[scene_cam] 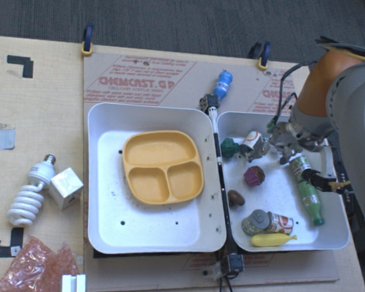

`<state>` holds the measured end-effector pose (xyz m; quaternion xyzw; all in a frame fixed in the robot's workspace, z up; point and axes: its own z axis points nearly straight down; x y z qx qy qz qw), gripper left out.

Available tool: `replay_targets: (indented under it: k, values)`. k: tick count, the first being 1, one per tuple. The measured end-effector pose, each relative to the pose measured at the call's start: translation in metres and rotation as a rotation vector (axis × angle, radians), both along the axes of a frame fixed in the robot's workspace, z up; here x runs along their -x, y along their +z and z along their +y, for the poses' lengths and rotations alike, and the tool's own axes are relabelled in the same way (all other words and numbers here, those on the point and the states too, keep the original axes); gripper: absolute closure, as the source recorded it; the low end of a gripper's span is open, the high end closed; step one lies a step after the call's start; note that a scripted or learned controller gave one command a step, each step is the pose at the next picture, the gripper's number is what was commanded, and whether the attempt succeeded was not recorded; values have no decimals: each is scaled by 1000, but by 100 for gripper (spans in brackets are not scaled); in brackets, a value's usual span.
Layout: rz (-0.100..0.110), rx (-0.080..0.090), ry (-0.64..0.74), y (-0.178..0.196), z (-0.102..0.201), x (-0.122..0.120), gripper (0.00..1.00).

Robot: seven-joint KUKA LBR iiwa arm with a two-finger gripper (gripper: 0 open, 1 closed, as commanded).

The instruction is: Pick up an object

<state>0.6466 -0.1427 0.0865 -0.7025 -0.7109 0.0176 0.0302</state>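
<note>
Jaws state can't be told from this slanted overhead view; the grey two-finger gripper [281,145] sits low over the upper part of the right shallow white bin [333,241], reached in from the right under the arm's orange band [324,77]. Nothing visibly between them. Just left of the gripper: small white-and-red object [253,140], and further left a dark green lumpy toy [228,147] against the bin's left wall. Below the gripper, a dark purple round object [254,176], apart from it. Green plastic bottle with white label [306,191] lies tilted along the right side of that bin, its top end near the gripper. Lower down: small brown oval object [235,198], grey-green round lid-like object [257,222] touching a red-and-white can lying on its side [282,223], and a yellow banana [273,240] just below both, near the front wall. Left shallow white bin [102,224] holds a yellow three-compartment plastic tray [163,166], roughly centred. Blue-and-white small bottle [222,85] lies on the cardboard sheet [137,77] behind the bins. On the tabletop [35,113] far left: white spiral light bulb [32,191] beside a white cube [66,186], pinkish crinkled plastic bag [37,269] at the bottom-left corner.
</note>
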Motion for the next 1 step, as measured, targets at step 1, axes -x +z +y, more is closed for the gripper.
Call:
replay_targets:
  k: [1]
  values:
    - [-62,1,-4,5,-35,52,0]
